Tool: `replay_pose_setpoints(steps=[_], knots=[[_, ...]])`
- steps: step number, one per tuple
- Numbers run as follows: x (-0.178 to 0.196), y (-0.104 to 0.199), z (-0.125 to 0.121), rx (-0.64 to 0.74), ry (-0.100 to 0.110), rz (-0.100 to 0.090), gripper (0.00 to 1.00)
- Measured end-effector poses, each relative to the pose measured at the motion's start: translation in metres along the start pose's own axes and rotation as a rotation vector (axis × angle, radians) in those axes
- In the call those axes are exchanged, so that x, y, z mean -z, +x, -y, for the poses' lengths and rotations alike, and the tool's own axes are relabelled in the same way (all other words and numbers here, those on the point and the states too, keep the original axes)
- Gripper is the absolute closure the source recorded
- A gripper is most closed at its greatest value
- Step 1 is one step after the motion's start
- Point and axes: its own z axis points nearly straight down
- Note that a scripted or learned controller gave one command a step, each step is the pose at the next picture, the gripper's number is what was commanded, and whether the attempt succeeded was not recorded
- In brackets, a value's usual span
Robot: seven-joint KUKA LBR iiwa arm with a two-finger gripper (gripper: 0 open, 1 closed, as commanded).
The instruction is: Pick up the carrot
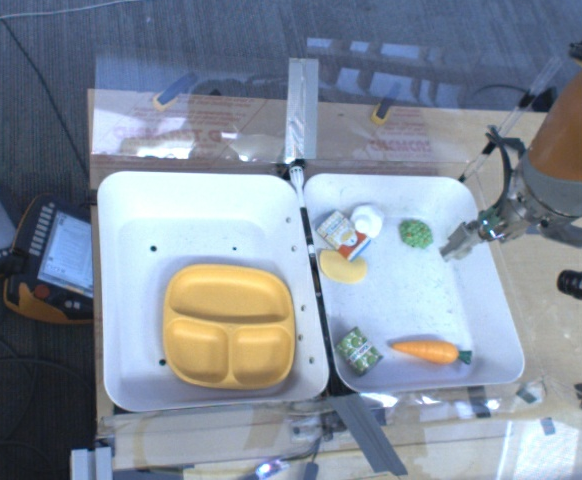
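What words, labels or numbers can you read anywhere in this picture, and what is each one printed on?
No text reads clearly.
Small carton in the right bin: red and white print, too blurred to read.
Green packet left of the carrot: pattern, no legible words.
Clear panels behind the bins: faint reddish lettering, unreadable.
Handheld pendant on the floor: lit screen, too small to read.

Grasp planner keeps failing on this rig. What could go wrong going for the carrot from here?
1. The carrot lies close to the right bin's near wall, so the fingers may strike the wall.
2. The green packet sits just beside the carrot's tip and could get nudged or grabbed instead.
3. The gripper hovers at the far right rim, well away from the carrot.
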Motion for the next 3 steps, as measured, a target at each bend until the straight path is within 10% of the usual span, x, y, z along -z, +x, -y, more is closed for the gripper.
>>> replay_pose_setpoints(steps=[1, 2, 3], knots=[[-0.140, 0.013, 0.049, -0.220, -0.011, 0.004, 1.00], [0.013, -0.022, 0.048, -0.125, 0.001, 0.001, 1.00], [-0.138, -0.024, 0.067, 0.120, -0.005, 0.002, 1.00]])
